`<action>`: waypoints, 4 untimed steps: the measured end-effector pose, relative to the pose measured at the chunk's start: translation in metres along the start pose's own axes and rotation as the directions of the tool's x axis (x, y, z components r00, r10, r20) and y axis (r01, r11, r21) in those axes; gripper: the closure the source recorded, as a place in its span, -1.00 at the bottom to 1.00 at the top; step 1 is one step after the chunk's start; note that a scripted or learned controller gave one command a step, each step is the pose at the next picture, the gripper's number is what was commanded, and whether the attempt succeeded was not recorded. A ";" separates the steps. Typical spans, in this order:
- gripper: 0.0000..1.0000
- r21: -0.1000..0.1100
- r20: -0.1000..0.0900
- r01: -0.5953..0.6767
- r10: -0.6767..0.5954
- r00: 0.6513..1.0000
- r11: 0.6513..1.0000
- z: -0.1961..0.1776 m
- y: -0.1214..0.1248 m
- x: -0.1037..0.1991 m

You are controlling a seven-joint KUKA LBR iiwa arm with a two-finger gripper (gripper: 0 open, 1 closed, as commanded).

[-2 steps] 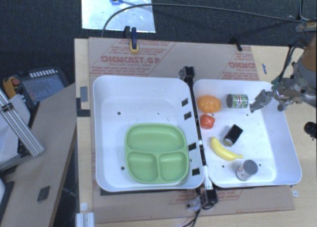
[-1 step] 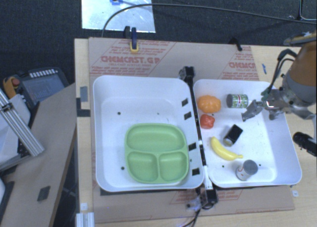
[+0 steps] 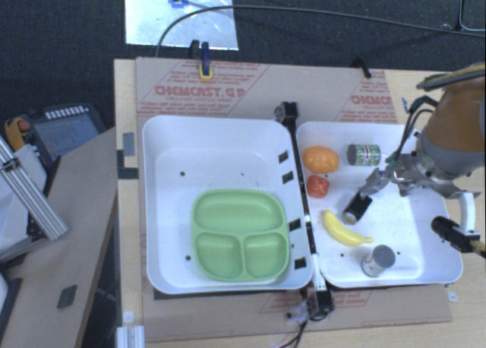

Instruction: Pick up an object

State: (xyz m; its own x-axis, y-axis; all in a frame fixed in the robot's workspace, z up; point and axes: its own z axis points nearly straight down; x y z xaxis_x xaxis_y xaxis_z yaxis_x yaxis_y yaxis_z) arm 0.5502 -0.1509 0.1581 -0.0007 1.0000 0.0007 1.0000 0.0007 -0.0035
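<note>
The right bin [image 3: 427, 242] holds several small objects. An orange [image 3: 321, 159] lies at its back left, with a small red tomato [image 3: 317, 185] just in front of it. A green can [image 3: 365, 155] lies on its side near the back wall. A yellow banana [image 3: 345, 230] rests in the middle front, and a grey can [image 3: 377, 260] stands by the front wall. My gripper [image 3: 355, 208] hangs low over the bin floor, right of the tomato and just above the banana's upper end. Nothing is visibly held in it.
The left bin [image 3: 156, 187] holds a green divided plate [image 3: 241, 234] toward its front. The arm's orange band and grey wrist [image 3: 456, 134] lean over the right bin's right side. A black clip ridge [image 3: 296, 187] separates the two bins.
</note>
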 end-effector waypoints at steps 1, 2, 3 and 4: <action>-1.00 -0.006 0.001 -0.001 0.001 1.000 1.000 0.041 0.002 -0.005; 1.00 -0.010 0.002 0.001 -0.001 1.000 1.000 0.028 0.004 -0.005; 1.00 -0.010 0.002 0.004 -0.004 1.000 1.000 -0.022 0.007 0.005; 1.00 -0.010 0.003 0.003 -0.003 1.000 1.000 -0.068 0.011 -0.002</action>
State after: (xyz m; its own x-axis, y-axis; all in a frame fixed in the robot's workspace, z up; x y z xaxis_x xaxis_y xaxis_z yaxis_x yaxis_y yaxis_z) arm 0.5614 -0.1534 0.2261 -0.0038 1.0000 -0.0022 1.0000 0.0038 0.0070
